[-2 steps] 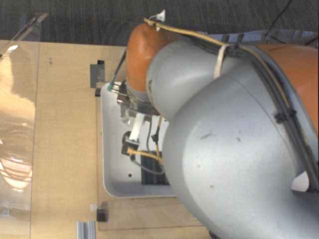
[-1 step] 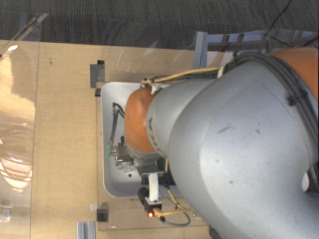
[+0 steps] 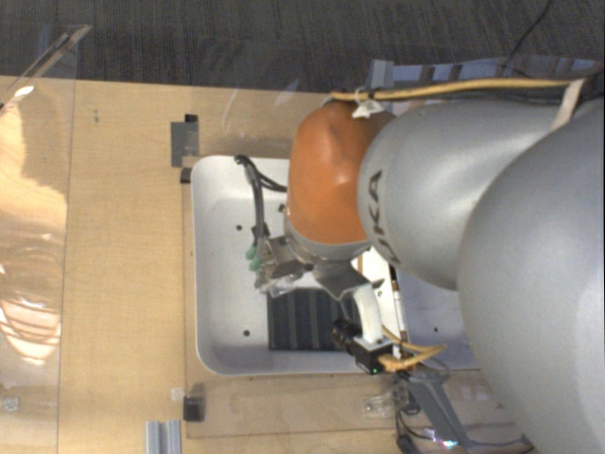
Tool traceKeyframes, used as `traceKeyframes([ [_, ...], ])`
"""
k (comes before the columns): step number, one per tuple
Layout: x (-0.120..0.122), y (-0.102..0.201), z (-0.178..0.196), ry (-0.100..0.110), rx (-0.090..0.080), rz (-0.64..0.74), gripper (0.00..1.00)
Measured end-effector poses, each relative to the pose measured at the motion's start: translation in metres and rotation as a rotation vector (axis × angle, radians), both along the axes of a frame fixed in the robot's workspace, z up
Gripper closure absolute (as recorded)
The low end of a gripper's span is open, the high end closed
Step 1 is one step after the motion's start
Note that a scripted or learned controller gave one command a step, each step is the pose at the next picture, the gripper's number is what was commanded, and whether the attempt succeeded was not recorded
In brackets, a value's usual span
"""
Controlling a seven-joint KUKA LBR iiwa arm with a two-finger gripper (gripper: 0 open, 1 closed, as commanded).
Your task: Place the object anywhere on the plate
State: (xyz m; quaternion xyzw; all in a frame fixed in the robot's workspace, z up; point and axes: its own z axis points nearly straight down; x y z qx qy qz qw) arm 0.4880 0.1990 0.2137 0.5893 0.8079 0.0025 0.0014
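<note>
One fixed camera overhead, slanting down onto the bench (image 3: 113,253).

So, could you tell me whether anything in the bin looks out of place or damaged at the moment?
Nothing stands out as spilled or broken. The white bin sits square on the bench, and a dark ribbed object lies flat on its floor beneath the arm's hand. The arm hides much of the bin, so I cannot vouch for the rest.
</note>
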Motion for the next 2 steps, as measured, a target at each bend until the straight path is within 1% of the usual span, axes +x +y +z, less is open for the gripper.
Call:
traceKeyframes([
  [1,0.072,0.016,-0.026,0.005,-0.001,-0.508,1.00],
  [2,-0.002,0.036,-0.061,0.008,-0.002,-0.203,1.00],
])
